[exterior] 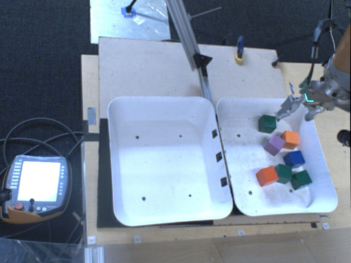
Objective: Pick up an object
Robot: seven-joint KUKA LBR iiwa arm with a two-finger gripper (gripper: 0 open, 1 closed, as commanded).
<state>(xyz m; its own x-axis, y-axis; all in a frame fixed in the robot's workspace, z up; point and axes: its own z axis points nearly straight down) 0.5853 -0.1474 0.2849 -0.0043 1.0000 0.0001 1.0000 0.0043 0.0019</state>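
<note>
Nearest the camera, at the lower left, a handheld control pendant (34,188) with a bright screen lies beside the table (164,64), its cable looping around it. The left bin (164,158) sits just beyond, and the right bin (241,163) lies touching it along their shared edge.

All the blocks are in the right bin, toward its right half. Closest to the front are an orange block (267,176), a dark green block (283,172) touching it, and another green block (301,179) just beside that. A blue block (294,158) sits just behind these. Further back a purple block (274,144) and a smaller orange block (290,139) touch each other. The farthest one, a green block (267,123), stands apart from the rest near the bin's back.

The jaws (299,108) hang over the back right corner of the right bin, just to the right of that far green block and above the small orange one. The two fingers are spread apart, and nothing is between them. The grey wrist leads off to the right edge.

At the back, a slanted metal rail (184,26) crosses the table, and a small yellow clamp (239,55) sits at the far edge.
</note>
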